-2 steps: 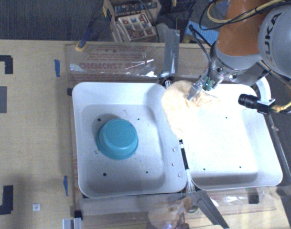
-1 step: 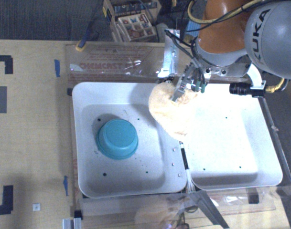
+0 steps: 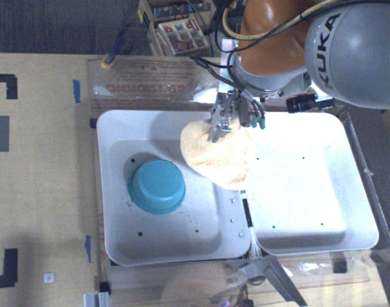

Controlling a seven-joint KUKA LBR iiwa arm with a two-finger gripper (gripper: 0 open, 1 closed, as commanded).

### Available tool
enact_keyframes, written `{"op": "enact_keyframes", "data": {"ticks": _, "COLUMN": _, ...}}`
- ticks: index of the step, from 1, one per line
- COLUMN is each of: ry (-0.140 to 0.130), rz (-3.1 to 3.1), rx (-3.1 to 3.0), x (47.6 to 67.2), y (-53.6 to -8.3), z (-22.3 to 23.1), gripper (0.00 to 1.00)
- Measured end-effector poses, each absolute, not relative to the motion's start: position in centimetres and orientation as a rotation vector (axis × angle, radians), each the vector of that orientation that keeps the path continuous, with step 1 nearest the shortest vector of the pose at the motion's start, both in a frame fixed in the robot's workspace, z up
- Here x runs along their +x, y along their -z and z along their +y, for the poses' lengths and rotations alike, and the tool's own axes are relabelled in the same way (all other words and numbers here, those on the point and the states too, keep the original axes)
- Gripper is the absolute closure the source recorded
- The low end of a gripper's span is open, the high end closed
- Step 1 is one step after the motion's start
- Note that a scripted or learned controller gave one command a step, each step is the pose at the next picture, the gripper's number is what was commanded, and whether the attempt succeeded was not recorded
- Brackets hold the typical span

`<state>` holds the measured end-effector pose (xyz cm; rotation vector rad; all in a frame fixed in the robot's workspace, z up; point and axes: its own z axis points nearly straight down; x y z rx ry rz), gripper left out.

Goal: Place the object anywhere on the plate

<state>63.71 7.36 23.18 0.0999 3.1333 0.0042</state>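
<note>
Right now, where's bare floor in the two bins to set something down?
The right white bin floor is bare from its middle to its right wall. In the left white bin, a strip is free along the near wall, below the upturned blue plastic bowl. It is crowded at the divider, where the pale round plate sits under the gripper.

Strong light is falling from above and washing out the right bin (image 3: 310,190), whose floor is glaring almost pure white with little texture left, while the left bin (image 3: 111,229) is reading greyer, with soft shading gathering along its inner walls and at its far-left corner. The blue bowl (image 3: 157,185) is casting a faint, diffuse shadow toward the left bin's near edge, and the arm (image 3: 348,43) is showing bright highlights on its grey shell. The picture is looking slightly soft and grainy throughout, the dark floor beyond the bench's far edge is sinking into dimness, and fine detail around the gripper (image 3: 221,128) is blurring.
</note>
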Motion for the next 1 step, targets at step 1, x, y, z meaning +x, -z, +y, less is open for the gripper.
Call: {"op": "enact_keyframes", "data": {"ticks": 1, "ry": -0.004, "rz": 3.132, "rx": 0.100, "x": 63.72, "y": -23.23, "z": 7.35, "gripper": 0.00}}
